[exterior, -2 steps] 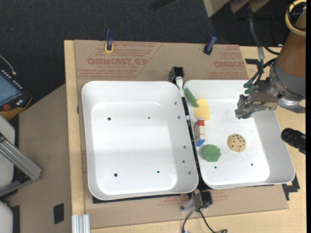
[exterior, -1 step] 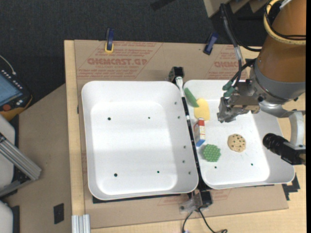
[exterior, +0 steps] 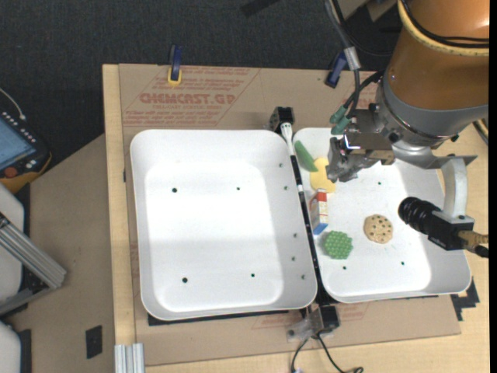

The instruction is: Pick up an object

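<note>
arm (exterior: 443, 61): reaches in over the right bin (exterior: 419, 282), above its far-left part
left bin (exterior: 155, 208): just beside the right bin
gripper (exterior: 339, 169): low over a yellow piece (exterior: 321, 180) near the right bin's left wall; grip state: cannot tell
progress: nothing visibly lifted, pick not confirmed, lift left to do
yellow piece: small, rounded, partly hidden
others in right bin: green ball (exterior: 338, 245), cookie (exterior: 379, 228), green strip (exterior: 305, 155)

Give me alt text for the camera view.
The gripper hangs low over the right bin, above a yellow object, with a green ball and a tan cookie nearby. The left bin sits alongside.
</note>
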Controlling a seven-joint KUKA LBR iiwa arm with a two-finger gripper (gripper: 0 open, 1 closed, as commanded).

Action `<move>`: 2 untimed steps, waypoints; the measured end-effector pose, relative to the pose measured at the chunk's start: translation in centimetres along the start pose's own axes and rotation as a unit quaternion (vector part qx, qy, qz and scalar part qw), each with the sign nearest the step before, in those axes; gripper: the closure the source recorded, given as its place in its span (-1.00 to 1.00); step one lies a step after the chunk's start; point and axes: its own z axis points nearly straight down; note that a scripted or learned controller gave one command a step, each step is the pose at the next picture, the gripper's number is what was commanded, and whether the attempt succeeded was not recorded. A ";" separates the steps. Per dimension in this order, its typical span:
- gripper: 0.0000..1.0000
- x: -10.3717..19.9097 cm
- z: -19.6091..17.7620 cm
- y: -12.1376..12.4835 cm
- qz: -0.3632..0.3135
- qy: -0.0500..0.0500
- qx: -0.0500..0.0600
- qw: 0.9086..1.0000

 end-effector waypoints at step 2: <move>1.00 7.3 -9.2 0.1 0.002 -0.001 0.001 1.000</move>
